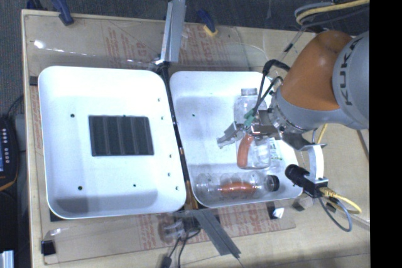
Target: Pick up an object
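Note:
My gripper (246, 134) hangs over the right part of the right bin (195, 97), below the orange-banded wrist (314, 78). Directly under it lies a small orange-red cylinder (243, 152), standing roughly upright in the picture; whether the gripper touches it cannot be told. A clear plastic bottle (244, 102) lies just behind the gripper, and a crumpled clear piece (267, 154) sits to the right of the cylinder. Along the bin's front wall lies a second clear bottle (233, 186) with an orange-red part inside and a dark cap at its right end.
The left bin (63, 97) holds a dark ribbed rectangle (120, 135) near its middle. A grey metal bar (173, 28) stands behind the divide between the bins. Blue clamps (61, 8) grip the bench's back edge. Yellow and black cables (333, 201) trail at the front right.

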You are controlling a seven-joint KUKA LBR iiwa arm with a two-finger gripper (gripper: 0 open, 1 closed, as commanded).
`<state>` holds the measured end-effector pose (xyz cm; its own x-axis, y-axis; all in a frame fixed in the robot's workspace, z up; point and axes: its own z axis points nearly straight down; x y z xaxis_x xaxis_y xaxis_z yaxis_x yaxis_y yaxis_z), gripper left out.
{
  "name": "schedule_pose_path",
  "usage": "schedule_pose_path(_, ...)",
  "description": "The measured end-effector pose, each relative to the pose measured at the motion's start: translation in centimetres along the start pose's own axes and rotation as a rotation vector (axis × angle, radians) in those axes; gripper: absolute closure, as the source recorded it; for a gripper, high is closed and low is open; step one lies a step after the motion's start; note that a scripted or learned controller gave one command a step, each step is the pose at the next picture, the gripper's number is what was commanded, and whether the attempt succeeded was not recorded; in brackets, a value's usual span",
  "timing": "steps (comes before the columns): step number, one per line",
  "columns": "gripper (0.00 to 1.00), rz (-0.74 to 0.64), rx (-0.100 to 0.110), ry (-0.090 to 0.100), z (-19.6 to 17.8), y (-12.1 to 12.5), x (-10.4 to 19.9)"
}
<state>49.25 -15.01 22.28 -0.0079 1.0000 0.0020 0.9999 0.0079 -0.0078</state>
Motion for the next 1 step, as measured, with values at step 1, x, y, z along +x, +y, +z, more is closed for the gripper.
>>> schedule_pose_path(1, 1.00, -0.006, 0.005, 0.000, -0.86, -0.02, 0.03)
